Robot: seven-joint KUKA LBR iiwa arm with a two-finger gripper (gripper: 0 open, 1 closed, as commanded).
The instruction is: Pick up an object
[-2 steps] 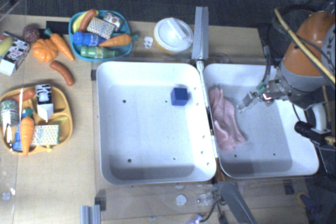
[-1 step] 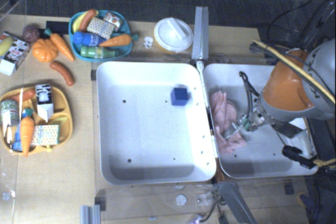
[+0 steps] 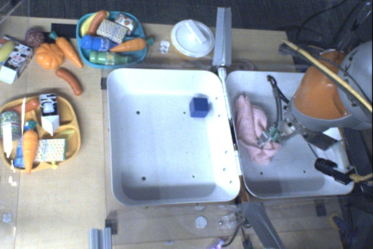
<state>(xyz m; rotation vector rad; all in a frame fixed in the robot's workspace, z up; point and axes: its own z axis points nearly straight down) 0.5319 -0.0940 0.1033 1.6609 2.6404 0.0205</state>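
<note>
Pink cloth [image 3: 253,128] lengthwise up-down in right bin [image 3: 291,183], jaws [image 3: 271,136] at its edge

The arm [image 3: 344,87] is built of rounded, light grey shells, smooth and slightly glossy. Above the wrist sits a broad orange band [image 3: 317,96], shaped like a flared cone. A pale yellowish hose [image 3: 326,70] runs slantwise across the orange part and the grey shell. Dark cables [image 3: 277,96] loop from the wrist to the small end piece, a cluster of dark metal with greenish bits. A black cylindrical fitting [image 3: 329,167] juts out beneath the wrist.
</note>
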